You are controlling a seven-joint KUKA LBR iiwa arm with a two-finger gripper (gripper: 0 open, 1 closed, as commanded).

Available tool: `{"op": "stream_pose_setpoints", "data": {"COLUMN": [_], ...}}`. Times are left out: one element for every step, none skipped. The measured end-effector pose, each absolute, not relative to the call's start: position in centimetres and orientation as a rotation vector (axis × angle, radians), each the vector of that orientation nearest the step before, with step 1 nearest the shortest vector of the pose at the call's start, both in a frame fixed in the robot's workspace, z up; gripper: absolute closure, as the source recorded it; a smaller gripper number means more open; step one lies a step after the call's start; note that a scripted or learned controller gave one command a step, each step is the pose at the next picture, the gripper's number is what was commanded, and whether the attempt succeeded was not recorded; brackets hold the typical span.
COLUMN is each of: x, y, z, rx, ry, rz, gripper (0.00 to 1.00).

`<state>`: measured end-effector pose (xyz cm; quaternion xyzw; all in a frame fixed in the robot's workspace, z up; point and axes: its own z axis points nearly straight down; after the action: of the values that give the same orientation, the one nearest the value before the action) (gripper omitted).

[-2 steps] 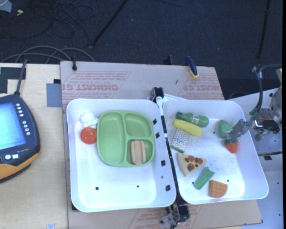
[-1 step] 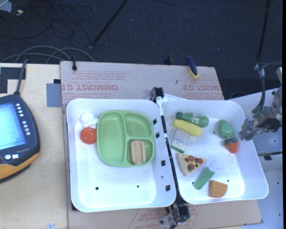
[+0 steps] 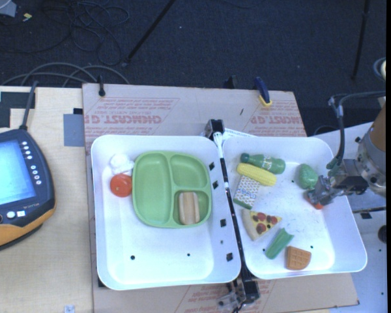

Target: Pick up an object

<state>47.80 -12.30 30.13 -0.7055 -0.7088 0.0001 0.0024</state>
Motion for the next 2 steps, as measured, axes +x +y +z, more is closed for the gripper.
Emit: {"op": "stream_pose_setpoints", "data": {"x": [47.5,52.8], "y": [-8.6,-9.3], "z": [23.5,15.1], "rx": [-2.211,-2.213], "ry": [-2.218,-2.219], "rz": [0.007,0.009], "gripper": [1.00,1.00]}}
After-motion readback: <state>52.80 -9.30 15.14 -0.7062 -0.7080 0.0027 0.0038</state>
